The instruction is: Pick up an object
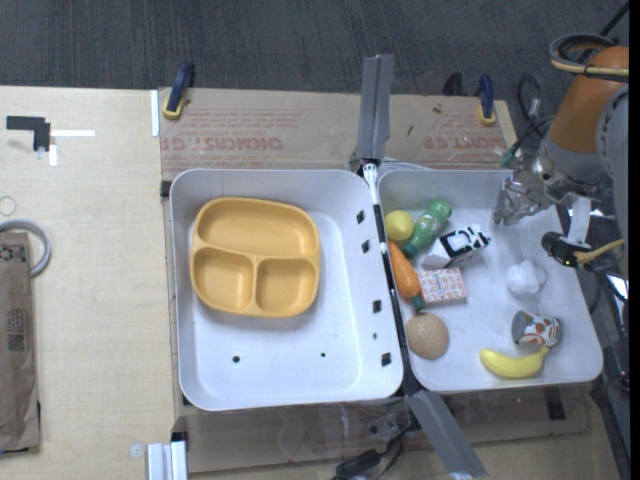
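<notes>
My gripper [503,211] hangs over the back right part of the right bin [575,368], just above its floor. A black and white toy [463,240] lies a little to its left, and a white crumpled ball [524,279] lies nearer the front. Along the bin's left side are a yellow lemon [399,226], a green bottle [430,218], an orange carrot [404,271] and a pink box [441,286]. A brown round fruit [428,336], a banana [512,362] and a patterned cup [536,329] sit at the front. Nothing is seen held.
The left bin [200,368] holds a yellow divided plate [256,256]. A grey divider post [375,108] stands between the bins at the back. Blue clamps [180,88] pin cardboard behind the bins. Cables [590,253] hang beside the arm at the right.
</notes>
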Robot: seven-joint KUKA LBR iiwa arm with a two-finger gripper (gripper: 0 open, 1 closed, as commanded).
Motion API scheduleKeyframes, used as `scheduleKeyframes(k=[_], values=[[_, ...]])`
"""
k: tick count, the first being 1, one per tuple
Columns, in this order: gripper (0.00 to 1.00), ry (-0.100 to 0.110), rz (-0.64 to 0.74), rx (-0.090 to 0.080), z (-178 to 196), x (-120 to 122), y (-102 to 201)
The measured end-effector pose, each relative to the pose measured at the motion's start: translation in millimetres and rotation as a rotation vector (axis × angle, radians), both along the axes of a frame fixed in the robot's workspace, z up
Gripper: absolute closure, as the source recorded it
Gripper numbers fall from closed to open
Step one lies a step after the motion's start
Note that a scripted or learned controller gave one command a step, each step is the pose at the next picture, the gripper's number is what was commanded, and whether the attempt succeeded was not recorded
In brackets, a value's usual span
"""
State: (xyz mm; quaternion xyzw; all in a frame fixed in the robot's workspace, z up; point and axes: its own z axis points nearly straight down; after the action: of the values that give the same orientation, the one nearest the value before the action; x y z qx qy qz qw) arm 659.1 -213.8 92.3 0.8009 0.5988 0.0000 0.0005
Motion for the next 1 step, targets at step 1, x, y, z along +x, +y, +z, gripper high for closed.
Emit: scheduleKeyframes(k=[1], values=[[1.00,-0.001,0.002,-0.002,10.0,0.5,-0.2]])
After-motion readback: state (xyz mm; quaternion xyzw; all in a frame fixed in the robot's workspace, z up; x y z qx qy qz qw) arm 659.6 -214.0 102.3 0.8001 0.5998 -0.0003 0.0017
